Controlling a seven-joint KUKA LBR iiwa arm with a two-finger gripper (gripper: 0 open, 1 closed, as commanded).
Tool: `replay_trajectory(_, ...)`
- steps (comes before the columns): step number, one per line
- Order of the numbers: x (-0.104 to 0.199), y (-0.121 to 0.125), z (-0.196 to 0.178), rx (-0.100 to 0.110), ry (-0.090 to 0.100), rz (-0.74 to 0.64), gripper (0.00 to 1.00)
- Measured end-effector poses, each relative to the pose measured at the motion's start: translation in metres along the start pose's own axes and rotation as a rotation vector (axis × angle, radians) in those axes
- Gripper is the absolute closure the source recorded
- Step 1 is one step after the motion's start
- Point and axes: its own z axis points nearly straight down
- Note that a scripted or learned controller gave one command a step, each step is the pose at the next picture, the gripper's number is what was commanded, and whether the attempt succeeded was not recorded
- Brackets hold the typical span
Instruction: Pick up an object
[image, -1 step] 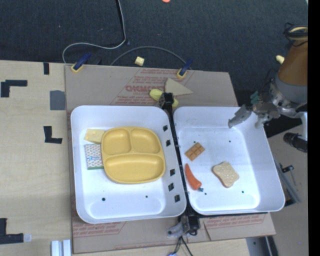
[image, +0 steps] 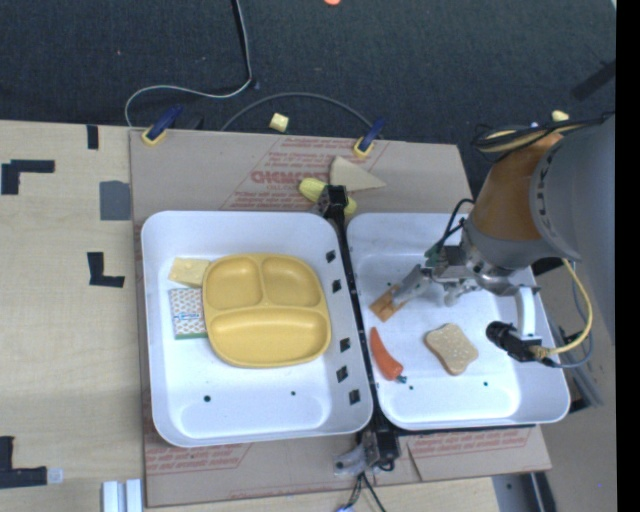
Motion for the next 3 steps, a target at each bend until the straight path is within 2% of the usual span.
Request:
replay_trajectory(1, 0.086, 0.012, -0.079, -0.017, -0.002, -0.005, 0.0)
replay_trajectory(2, 0.034, -0.017, 0.029, -0.013, -0.007, 0.008, 0.0)
replay_trajectory(3, 0.073, 0.034, -0.081, -0.022, -0.005, -0.001, 0.0)
